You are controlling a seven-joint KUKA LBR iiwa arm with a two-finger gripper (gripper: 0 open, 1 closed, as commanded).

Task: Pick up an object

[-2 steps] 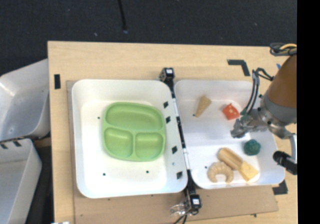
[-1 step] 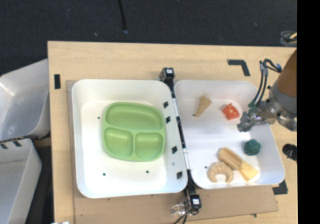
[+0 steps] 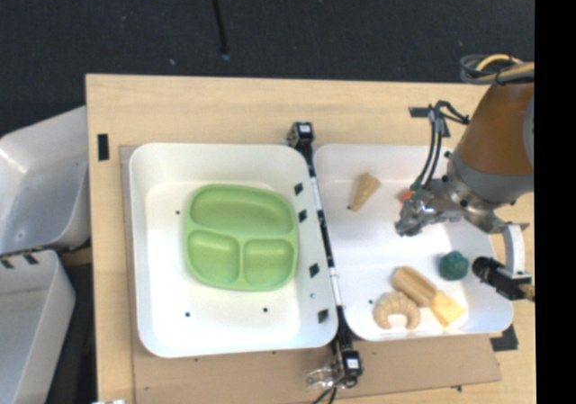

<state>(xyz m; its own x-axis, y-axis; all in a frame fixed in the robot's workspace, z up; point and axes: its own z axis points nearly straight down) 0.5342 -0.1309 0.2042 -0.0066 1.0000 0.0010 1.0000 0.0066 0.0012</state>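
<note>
My gripper (image 3: 409, 220) hangs over the middle of the right bin (image 3: 360, 240), on the grey arm with its orange band at the right. A tan cone-shaped piece (image 3: 364, 191) lies to its upper left. Below it sit a tan bread-like roll (image 3: 415, 285), a pale croissant-like piece (image 3: 396, 310) and a yellow wedge (image 3: 448, 309). A dark green round object (image 3: 454, 264) rests to the gripper's lower right. Nothing shows between the gripper's tips.
The left bin (image 3: 153, 303) holds a green divided plate (image 3: 241, 236). A rail with small black clips (image 3: 317, 240) divides the two bins. Cables run along the arm at the right.
</note>
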